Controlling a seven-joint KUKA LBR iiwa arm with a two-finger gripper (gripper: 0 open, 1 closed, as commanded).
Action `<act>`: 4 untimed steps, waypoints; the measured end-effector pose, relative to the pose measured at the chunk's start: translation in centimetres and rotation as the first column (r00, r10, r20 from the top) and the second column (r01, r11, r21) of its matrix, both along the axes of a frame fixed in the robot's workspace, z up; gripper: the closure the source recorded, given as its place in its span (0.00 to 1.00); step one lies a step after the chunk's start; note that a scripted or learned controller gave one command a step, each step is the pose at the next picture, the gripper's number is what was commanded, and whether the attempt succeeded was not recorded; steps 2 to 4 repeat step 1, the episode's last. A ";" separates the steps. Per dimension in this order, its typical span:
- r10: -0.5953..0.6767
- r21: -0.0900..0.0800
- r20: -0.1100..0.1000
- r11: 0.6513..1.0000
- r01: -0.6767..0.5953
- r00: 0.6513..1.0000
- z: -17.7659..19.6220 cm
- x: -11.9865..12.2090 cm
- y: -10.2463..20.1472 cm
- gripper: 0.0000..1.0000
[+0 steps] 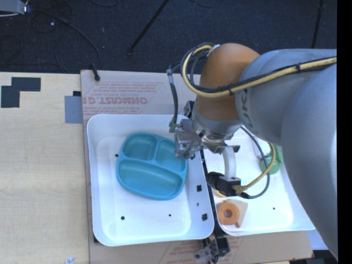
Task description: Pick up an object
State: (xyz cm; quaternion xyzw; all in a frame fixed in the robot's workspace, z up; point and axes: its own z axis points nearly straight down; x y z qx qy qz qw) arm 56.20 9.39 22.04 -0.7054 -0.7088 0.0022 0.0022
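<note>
Camera view: I see my arm (286, 103) bent in from three o'clock, gripper (184, 147) at the blue plate's (148, 166) two o'clock rim; finger opening unclear.

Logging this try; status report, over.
Gripper low at blue divided plate's right rim, nothing seen held. Plate flat in left bin. Orange tape roll in right bin. Centre divider close by.

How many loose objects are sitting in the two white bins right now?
3 visible. A blue sectioned plastic plate lies in the left bin; an orange tape roll and a green object are in the right bin. The arm may hide more.
</note>
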 end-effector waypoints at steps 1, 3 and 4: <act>-0.002 -0.001 0.000 1.000 0.002 1.000 0.1 0.0 -0.2 0.00; -0.002 -0.001 0.000 1.000 0.002 1.000 0.1 0.0 -0.2 0.00; -0.002 -0.001 0.000 1.000 0.002 1.000 0.1 0.0 -0.2 0.00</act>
